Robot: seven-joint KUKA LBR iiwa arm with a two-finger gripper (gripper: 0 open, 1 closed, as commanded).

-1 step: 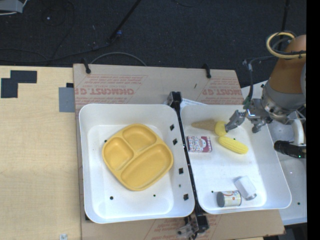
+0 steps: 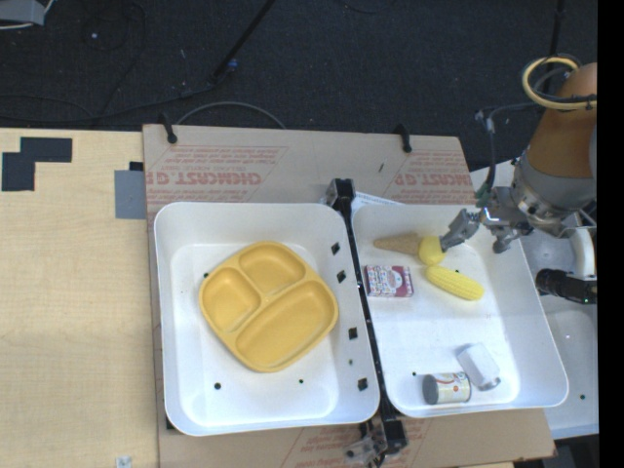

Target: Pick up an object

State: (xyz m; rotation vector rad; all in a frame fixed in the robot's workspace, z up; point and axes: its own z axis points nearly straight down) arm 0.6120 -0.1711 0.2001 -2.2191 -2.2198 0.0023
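Note:
My gripper [image 2: 482, 234] hangs over the far right part of the right bin [image 2: 526, 359], open with its two fingers [image 2: 456, 230] spread and nothing between them. Just left of it lies a toy ice-cream cone with a yellow scoop [image 2: 411, 248]. A yellow corn cob [image 2: 455, 283] lies below and slightly left of the gripper. A small red-and-white packet [image 2: 388, 281] sits near the bin's left wall. Near the front edge lie a small can on its side [image 2: 447, 388] and a pale grey cylinder [image 2: 480, 365].
The left bin [image 2: 185, 261] holds a yellow divided plate [image 2: 269, 305]. A black divider rail [image 2: 356, 310] runs between the bins. Cardboard [image 2: 292, 169] lies under both bins. The grey arm with its orange band [image 2: 561, 135] comes in from the upper right.

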